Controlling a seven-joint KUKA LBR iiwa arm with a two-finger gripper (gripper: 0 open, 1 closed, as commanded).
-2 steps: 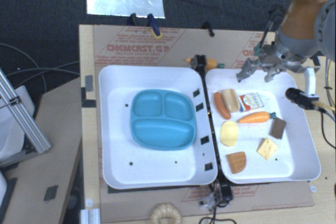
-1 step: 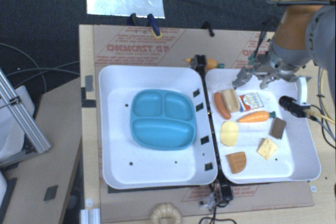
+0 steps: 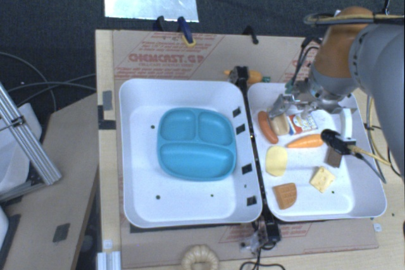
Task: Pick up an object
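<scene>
The approach step is judged to be in hand: the gripper (image 3: 286, 112) is seen low over the upper left part of the right bin (image 3: 367, 202), its metal tip set among a small cluster of food items, and nothing can be made out held between its parts. Whether the pincer is wide or narrow cannot be told, since the tip is small and blurred against the items beneath it. The likeliest target is taken to be the sausage (image 3: 267, 126), lying just left of the tip near the bin's left wall, with a small red and white packet (image 3: 297, 123) just to the right of it and the carrot (image 3: 305, 141) below. Lower in the same bin are found a pale yellow piece (image 3: 276, 161), a brown toast-like piece (image 3: 285, 195) and a cheese wedge (image 3: 322, 179), each apart from its neighbours. For the next move a short, careful descent and a closing on one item is called for, with the neighbours left undisturbed. Little room is offered at the left wall and the divider; more open floor is seen in the lower right of the bin. The left bin (image 3: 136, 199) is occupied by a blue divided plate (image 3: 196, 143).
</scene>
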